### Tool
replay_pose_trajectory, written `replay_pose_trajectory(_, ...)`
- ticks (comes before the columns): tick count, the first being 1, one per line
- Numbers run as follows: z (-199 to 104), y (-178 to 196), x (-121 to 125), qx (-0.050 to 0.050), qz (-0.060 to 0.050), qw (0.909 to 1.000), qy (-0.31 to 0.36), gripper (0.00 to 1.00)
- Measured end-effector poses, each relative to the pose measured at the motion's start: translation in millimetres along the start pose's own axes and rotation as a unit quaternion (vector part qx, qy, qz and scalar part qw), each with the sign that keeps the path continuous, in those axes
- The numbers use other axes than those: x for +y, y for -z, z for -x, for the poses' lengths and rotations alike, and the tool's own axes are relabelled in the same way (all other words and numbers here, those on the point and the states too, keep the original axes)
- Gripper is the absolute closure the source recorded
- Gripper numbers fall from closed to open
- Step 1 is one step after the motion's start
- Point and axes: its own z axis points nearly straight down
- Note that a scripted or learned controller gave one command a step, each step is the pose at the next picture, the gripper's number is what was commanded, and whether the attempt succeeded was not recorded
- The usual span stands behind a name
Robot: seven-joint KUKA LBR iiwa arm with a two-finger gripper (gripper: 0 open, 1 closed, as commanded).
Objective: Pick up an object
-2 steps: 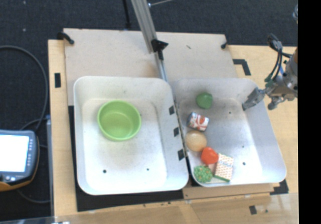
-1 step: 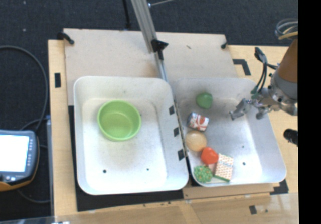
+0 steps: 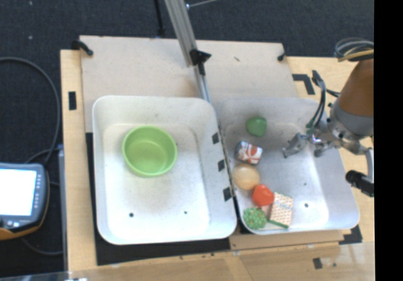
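Pincer (image 3: 296, 145) hangs empty, whether released or clenched you cannot tell, so you are approaching: steer left to the can (image 3: 249, 152) just beside it.

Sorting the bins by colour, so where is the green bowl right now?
The green bowl sits alone in the left bin of the camera view, toward its upper left, across the divide from the crumpled can.
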Motion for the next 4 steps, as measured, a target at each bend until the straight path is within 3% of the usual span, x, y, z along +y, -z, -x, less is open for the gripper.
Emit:
replay_pose_trajectory(1, 1, 14, 2, -0.001, 0.003, 1.0, -0.001, 1.0)
replay_pose_trajectory(3, 7, 124, 13, -0.001, 0.005, 1.0, 0.002, 1.0)
replay_pose_trajectory(4, -48, 127, 2, 0.001, 0.003, 1.0, 0.004, 1.0)
